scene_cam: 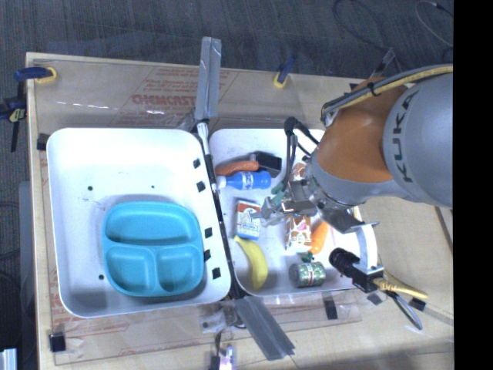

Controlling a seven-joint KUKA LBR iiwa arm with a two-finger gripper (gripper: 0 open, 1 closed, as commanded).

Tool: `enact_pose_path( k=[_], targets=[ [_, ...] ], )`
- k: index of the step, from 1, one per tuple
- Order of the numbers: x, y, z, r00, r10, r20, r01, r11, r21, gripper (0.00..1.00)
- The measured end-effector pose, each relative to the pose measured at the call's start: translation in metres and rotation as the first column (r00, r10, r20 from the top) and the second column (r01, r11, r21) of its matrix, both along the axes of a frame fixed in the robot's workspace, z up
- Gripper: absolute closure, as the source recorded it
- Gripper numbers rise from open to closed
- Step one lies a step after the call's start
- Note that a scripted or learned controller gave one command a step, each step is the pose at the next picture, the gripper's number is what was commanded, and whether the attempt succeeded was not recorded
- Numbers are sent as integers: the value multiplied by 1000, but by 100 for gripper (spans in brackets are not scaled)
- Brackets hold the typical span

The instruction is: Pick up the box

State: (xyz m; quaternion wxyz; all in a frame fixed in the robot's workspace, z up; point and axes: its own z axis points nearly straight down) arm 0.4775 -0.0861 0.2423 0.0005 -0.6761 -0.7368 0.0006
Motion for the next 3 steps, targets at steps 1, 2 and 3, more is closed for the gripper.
enact_pose_path(
  k=[1,2,3],
  targets=[
    [1,0,9,1000,5,-2,-5,1000,0,100],
    [0,-32,18,998,57,1,-57,998,-1,100],
    [0,-15,15,759,-652,0,652,759,-1,100]
  ],
)
